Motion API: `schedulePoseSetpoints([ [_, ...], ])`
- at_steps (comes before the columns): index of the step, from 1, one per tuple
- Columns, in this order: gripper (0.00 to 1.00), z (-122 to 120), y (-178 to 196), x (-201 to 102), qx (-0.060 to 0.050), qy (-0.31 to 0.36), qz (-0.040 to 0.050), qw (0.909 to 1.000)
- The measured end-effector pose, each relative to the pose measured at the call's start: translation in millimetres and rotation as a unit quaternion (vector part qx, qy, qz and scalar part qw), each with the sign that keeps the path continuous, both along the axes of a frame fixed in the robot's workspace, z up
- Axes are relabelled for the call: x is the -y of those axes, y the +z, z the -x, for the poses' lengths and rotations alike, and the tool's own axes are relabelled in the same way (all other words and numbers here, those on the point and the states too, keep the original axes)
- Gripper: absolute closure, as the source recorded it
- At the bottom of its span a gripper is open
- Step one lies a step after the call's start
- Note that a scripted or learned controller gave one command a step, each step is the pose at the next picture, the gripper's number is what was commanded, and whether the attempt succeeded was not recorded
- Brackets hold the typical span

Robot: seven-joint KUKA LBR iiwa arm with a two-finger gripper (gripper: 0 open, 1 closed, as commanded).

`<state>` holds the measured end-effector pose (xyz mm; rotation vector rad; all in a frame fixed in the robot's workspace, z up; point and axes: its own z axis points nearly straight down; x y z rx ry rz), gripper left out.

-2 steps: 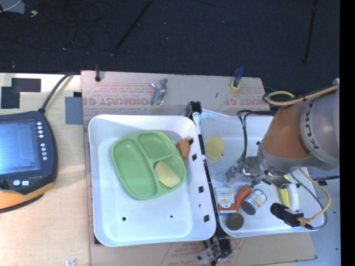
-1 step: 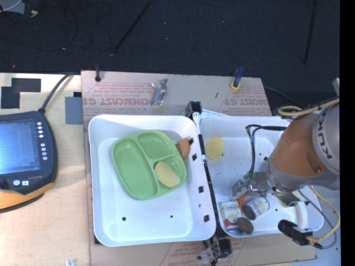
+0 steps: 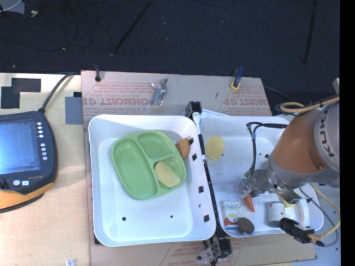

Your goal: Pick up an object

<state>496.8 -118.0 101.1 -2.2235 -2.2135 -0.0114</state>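
Note:
My gripper (image 3: 252,186) hangs low over the right bin (image 3: 233,129), near its front half. A small orange-red carrot-shaped piece (image 3: 250,203) lies just below it, touching or nearly touching the gripper's tip. A white packet with a red print (image 3: 231,209) and a brown lump (image 3: 244,225) lie by the bin's front wall. A pale yellow disc (image 3: 214,147) rests at the bin's far left.
The left bin (image 3: 144,226) holds a green divided plate (image 3: 133,165) with a yellow slice (image 3: 167,174) in its right compartment. An orange piece (image 3: 184,147) sits at the plate's right edge. A tablet (image 3: 22,154) lies off the bench to the left.

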Motion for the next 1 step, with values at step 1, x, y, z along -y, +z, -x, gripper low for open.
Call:
schedulePoseSetpoints([
  [1,1.0,-65.4,91.9,-73.9,0.004,0.007,0.0031,1.0],
])
